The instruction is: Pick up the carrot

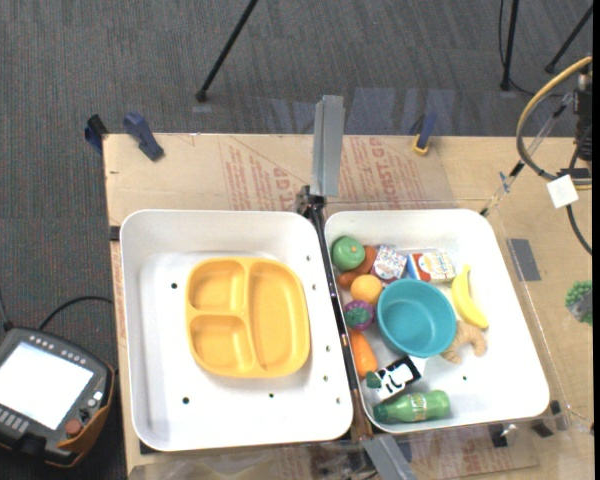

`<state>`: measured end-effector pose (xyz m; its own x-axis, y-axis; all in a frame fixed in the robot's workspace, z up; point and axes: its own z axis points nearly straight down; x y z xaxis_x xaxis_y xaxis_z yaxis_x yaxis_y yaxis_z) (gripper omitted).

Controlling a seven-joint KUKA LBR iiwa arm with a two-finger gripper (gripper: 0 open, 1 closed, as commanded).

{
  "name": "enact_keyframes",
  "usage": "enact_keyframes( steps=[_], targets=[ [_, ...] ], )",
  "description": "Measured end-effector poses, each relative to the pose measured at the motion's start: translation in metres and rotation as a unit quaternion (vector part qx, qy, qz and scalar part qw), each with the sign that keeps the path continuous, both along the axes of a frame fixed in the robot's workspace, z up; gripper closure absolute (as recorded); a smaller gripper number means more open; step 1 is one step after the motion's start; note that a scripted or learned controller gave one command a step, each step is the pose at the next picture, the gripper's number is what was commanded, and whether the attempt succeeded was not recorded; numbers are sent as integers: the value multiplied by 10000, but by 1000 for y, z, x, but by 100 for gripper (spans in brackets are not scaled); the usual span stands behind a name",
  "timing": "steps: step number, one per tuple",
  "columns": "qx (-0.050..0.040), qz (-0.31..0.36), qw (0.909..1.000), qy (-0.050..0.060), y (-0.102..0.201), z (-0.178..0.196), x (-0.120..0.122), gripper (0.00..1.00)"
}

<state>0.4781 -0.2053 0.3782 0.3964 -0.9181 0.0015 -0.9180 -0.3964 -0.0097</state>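
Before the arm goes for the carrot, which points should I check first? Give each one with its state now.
1. Carrot located, in the right bin by its left wall: ok.
2. Carrot fully exposed: not ok, the black-and-white item covers its lower end.
3. Space beside it: not ok, the teal bowl and purple item crowd it.
4. Path from above: ok.
5. Yellow tray in the left bin, away from the work: ok.
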Motion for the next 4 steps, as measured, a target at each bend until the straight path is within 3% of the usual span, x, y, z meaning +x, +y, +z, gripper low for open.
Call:
enact_keyframes(
  steps=[1, 2, 3, 4],
  targets=[
    [37, 1233, 9923, 77, 8, -110, -3, 100],
    [-23, 1784, 9840, -14, 12, 56, 6, 100],
    [25, 3110, 9504, 44, 4, -63, 17, 100],
    [-4, 4562, 8899, -10, -3, -54, 20, 100]
  ],
)
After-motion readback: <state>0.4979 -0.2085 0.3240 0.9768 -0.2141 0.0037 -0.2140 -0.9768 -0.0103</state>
